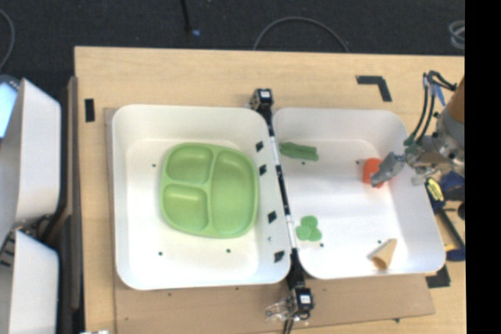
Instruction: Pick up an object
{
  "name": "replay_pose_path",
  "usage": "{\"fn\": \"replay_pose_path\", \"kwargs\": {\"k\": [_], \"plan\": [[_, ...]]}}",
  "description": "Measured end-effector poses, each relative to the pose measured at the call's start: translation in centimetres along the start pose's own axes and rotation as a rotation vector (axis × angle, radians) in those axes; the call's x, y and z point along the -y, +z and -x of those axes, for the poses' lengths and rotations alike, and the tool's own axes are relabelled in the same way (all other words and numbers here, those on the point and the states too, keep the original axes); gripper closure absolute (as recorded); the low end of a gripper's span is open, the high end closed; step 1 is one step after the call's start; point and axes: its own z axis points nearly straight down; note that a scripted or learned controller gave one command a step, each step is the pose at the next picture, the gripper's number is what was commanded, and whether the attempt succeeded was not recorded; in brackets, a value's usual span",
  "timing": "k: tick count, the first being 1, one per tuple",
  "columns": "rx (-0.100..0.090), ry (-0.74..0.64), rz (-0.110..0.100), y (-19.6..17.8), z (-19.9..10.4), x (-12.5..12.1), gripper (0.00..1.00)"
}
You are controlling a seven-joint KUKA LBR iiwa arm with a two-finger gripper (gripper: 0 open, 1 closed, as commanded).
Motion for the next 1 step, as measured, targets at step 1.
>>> {"fn": "replay_pose_path", "kwargs": {"k": [1], "plan": [[0.003,-0.004,0.013,-0.8,-0.07,-0.3,0.0]]}}
